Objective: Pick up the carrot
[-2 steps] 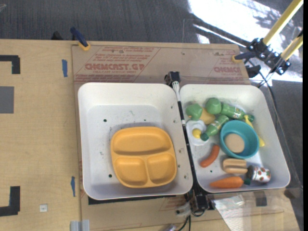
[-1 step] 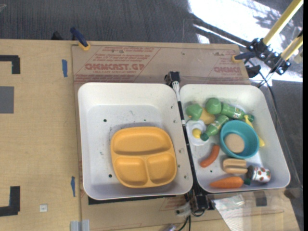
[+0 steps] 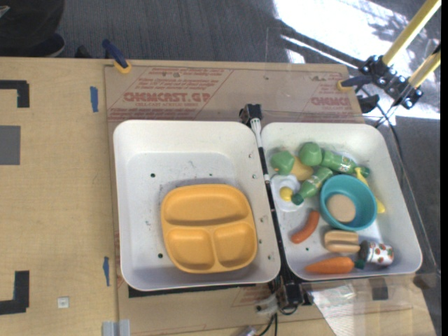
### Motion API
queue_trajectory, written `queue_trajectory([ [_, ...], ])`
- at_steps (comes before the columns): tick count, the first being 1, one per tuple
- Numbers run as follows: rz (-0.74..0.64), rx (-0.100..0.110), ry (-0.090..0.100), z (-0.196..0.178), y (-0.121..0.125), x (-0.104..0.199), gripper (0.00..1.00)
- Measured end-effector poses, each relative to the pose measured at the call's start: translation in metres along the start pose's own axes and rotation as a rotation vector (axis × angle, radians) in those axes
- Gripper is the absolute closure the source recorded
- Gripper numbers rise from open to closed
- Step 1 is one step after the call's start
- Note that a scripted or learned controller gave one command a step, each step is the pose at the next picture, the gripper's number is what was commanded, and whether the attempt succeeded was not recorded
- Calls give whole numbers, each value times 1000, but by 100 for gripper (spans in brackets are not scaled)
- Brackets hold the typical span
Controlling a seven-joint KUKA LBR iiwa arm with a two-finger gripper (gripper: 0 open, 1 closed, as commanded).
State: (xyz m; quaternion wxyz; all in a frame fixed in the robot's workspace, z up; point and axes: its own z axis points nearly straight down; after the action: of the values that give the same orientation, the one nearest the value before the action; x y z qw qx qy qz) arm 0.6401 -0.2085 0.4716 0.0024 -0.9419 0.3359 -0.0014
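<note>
Where the right bin [image 3: 402,187] meets its front edge, the carrot [image 3: 330,265] lies flat.
It lies just beside a hot dog [image 3: 341,241]; a yellow tray [image 3: 208,225] fills the left bin [image 3: 133,187].
</note>
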Motion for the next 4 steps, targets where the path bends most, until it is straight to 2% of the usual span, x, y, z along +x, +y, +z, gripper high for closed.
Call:
queue_trajectory([
  [1,-132,2,2,-16,12,2,0],
  [2,-375,0,-6,59,45,-33,0],
  [3,-487,3,-25,182,10,5,0],
  [4,-383,-1,-24,318,35,-33,0],
])
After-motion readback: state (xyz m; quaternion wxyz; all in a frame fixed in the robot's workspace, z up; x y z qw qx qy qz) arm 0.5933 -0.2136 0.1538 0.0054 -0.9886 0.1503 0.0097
